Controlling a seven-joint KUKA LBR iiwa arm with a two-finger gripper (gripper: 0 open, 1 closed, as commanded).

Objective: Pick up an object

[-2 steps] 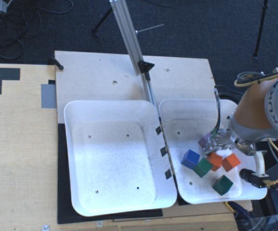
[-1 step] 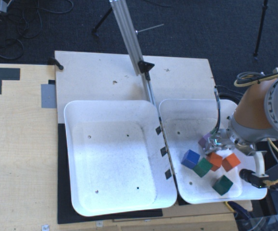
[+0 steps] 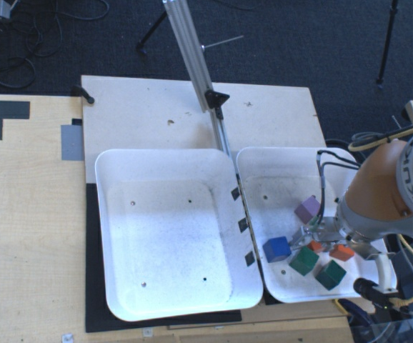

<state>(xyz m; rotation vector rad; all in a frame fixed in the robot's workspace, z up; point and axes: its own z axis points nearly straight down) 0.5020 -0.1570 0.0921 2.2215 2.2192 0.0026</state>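
Hand (image 3: 314, 236) low in the right bin (image 3: 285, 164), finger state unreadable — blue cube (image 3: 277, 249) just left of it looks light, rigid, smooth-sided — likely best pinched across two opposite flat faces.

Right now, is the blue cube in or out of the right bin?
In. The blue cube sits on the right bin floor near the divider.

Dark carpet floor (image 3: 299, 34) strewn with cables (image 3: 21, 56) behind a pale wooden bench (image 3: 28, 213).
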